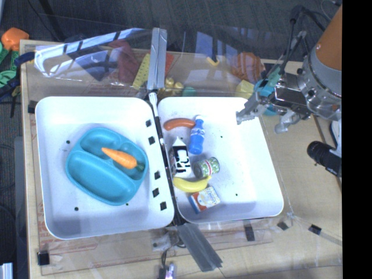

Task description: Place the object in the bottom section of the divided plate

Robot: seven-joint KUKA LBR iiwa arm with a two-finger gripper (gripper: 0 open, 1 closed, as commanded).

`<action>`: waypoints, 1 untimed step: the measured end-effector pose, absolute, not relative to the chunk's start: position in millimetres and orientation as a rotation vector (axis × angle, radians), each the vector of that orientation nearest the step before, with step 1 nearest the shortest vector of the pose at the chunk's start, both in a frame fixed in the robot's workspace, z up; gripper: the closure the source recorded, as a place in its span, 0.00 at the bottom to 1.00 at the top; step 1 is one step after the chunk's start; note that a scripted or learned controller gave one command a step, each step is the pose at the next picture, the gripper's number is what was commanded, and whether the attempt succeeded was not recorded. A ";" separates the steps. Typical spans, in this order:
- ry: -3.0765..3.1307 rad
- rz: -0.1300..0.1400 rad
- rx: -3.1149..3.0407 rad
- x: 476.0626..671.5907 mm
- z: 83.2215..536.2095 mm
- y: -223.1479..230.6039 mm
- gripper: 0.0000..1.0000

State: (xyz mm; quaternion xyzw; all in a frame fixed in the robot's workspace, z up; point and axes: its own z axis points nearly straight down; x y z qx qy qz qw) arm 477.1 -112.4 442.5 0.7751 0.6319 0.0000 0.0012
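End effector (263,116) — fingers spread, holding nothing — hovers at the right bin's far-right edge; the carrot (120,157), lying crosswise on the divided plate (87,176), sits well to its left.

Bright overhead light, glare on bins (256,150), slightly soft pic
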 end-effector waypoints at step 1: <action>1.757 -0.001 2.602 484.9 442.2 -163.0 0.00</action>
